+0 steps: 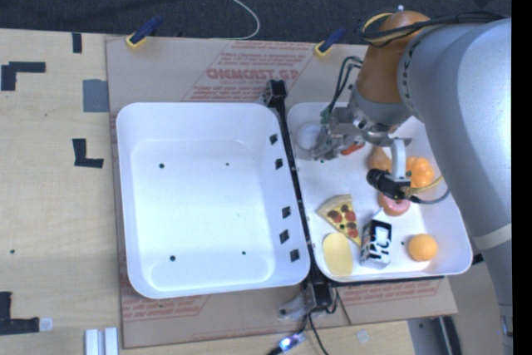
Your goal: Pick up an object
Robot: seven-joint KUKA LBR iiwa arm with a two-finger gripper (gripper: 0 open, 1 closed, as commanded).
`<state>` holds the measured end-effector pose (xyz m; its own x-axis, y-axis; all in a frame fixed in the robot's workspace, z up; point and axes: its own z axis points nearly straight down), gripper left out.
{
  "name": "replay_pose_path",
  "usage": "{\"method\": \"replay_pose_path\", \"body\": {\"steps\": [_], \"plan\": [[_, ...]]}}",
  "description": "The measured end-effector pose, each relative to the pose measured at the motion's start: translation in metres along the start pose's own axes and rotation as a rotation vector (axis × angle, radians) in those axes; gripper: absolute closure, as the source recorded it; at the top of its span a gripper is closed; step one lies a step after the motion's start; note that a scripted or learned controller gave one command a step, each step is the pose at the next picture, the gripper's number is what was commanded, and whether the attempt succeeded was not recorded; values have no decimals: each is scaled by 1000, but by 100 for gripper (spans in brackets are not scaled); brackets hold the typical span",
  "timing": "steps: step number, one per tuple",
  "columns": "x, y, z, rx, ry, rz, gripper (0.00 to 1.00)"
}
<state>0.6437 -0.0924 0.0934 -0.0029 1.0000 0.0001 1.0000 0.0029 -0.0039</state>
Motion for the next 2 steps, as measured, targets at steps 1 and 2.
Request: {"method": "replay_pose_path", "body": {"steps": [1, 2], "plan": [[23, -76, -134, -7, 1, 1, 100], [31, -101, -102, 1, 0, 3, 100]]}}
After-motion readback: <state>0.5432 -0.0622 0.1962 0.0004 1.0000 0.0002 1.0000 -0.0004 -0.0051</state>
